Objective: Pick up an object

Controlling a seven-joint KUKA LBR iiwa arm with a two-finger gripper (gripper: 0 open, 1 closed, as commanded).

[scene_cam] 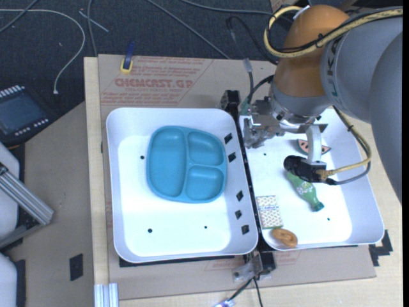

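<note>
Camera view from above: your counter [160,75] carries two white bins, and the grey arm [358,50] with its orange band comes in from the right and hangs over the right bin [348,197]. The left bin [128,197] has a big blue divided plate [185,165] sitting in the middle, lying flat and well apart from anything you'd reach right now.

Your gripper [257,132] is over the upper left corner of the right bin, close to the wall between the bins. Honestly can't tell from this angle whether it's apart or together, and I see nothing held in it.

Best candidate imo is the green bottle-shaped thing [307,190]. It lies toward the lower right of the gripper in this view, near the middle of the right bin, with its long axis running diagonally from upper left to lower right. You'd probably want to close across that axis, not along it.

Smaller stuff: a patterned square packet [269,211] lies nearly straight below the gripper by the left wall, and a little brown ring-shaped piece [285,237] sits just beside it at the front edge.
</note>
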